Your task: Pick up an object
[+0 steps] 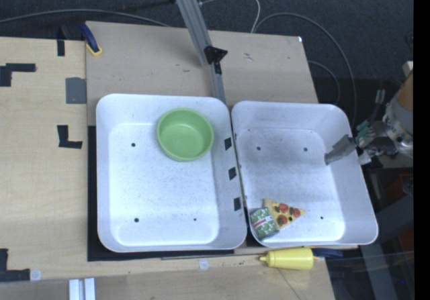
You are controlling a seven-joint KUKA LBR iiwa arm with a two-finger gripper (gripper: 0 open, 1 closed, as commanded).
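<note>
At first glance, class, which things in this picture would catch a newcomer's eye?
The round pale green bowl stands out first, at the far side of the left white bin. Next comes the pizza-slice toy by a small green packet in the right white bin, and the yellow bottle lying on the bench just outside it.

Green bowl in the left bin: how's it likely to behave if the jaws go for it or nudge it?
The round green plastic-looking bowl sits upright with its open side up, so it probably slides rather than rolls when pushed. It looks thin-walled and likely light and rigid. Its smooth rim may slip; a pinch over the wall seems safer than a grasp across its width.
</note>
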